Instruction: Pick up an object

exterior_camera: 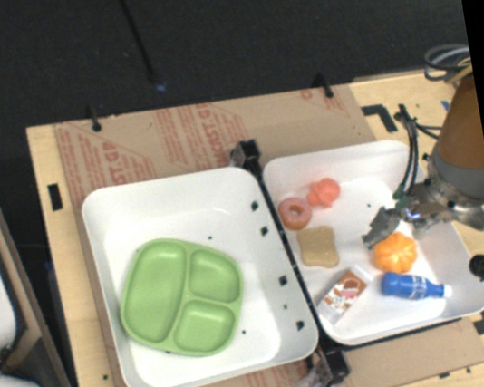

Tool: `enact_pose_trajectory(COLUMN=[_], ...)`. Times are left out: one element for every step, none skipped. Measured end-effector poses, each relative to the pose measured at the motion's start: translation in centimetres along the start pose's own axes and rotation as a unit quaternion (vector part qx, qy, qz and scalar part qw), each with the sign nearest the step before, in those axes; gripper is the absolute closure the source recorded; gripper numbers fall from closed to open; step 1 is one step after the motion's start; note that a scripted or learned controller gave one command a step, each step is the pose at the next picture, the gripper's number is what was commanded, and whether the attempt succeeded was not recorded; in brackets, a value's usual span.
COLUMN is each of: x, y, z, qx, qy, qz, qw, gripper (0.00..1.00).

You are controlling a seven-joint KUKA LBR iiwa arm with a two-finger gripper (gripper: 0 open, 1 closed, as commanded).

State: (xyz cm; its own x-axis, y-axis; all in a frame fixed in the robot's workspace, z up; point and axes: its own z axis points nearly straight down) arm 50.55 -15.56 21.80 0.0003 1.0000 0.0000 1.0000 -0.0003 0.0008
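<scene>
Orange fruit (395,252) lies just under the tool (385,226) in the right bin (356,160)

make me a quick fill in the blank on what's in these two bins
1. The green divided plate lies in the ____ bin.
2. The blue bottle lies just below the ____ fruit.
3. The pink ring sits right above the tan ____.
4. The pincer hangs over the ____ bin, next to the fruit.

Missing words: left; orange; sponge; right
</scene>
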Motion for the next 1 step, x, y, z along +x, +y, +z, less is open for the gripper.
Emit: enact_pose_trajectory(x=[-0.12], y=[9.24], z=[10.38], qx=[0.004], qy=[0.001], qz=[-0.001], qw=[1.0], gripper=[0.0])
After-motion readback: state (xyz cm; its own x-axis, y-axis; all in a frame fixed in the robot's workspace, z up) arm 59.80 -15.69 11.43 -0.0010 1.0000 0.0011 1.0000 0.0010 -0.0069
